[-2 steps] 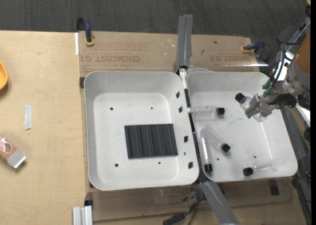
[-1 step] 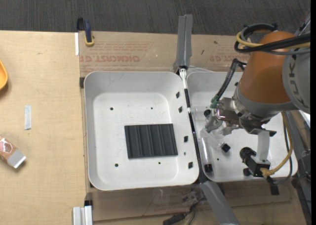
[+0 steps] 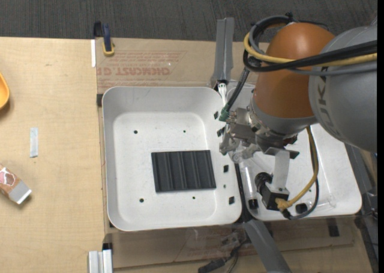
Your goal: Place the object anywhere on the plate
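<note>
Our claw [image 3: 235,147] hangs at the right rim of the white bin [image 3: 107,158]; whether it is open or closed we cannot tell. We should centre over the black ribbed plate [image 3: 183,170] before releasing.

The left bin [image 3: 129,146] lies open at frame centre, only a black ribbed slab [image 3: 183,170] on its floor; the arm [image 3: 294,74] covers much of the right bin [image 3: 336,173]

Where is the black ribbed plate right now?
The black ribbed plate lies flat in the camera view's left-hand bin, toward its lower right, just left of the gripper.
</note>
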You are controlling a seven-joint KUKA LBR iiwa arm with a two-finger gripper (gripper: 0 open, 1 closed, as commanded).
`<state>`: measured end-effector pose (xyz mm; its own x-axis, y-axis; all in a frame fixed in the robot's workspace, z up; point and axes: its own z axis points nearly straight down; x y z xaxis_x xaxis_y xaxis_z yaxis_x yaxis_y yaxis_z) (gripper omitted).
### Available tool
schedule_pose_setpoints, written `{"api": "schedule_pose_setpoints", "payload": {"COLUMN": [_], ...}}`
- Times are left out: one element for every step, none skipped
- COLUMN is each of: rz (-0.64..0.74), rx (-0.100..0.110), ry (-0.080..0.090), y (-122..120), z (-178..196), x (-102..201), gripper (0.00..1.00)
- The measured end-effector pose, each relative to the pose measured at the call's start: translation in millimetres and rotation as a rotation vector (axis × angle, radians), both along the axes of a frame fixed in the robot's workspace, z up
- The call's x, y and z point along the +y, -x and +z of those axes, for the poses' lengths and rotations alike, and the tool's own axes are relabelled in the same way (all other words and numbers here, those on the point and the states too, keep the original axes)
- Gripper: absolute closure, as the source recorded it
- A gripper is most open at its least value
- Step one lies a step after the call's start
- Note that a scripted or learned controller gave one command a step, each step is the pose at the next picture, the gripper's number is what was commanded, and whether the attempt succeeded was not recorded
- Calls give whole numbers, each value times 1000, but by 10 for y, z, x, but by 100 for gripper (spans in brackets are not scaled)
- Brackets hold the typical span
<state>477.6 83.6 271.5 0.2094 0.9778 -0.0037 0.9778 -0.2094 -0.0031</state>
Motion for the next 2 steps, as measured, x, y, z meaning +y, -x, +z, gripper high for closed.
{"api": "schedule_pose_setpoints", "payload": {"rz": [-222,-223], "rx": [1,0], "ry": [2,2], "y": [0,0], "z": [-178,-176], "x": [769,769], "gripper": [100,0]}}
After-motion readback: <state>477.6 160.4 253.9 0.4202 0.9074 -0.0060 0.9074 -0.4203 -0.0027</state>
